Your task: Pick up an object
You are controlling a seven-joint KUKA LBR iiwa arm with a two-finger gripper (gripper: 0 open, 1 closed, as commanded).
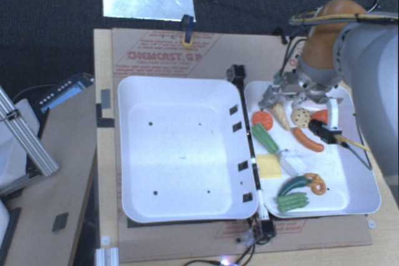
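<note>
My gripper [285, 95] hangs low over the far end of the right bin [358, 187], just above a pale beige root-shaped piece [280, 115] and a speckled cookie [301, 116]. A red tomato [262, 119] lies to its near left. An orange sausage [308, 139] and a small red piece [320, 115] lie to its right. Closer to the front are a green cucumber [265, 138], a yellow block [269, 166], a green pepper [297, 184], a pretzel [317, 185] and green beans [292, 201]. I see nothing held.
The left bin [181, 146] sits beside the right one, with black clips [243, 165] along the shared rim. The grey arm [368, 65] covers the right bin's far right corner. A cable [352, 145] trails over that bin's right side.
</note>
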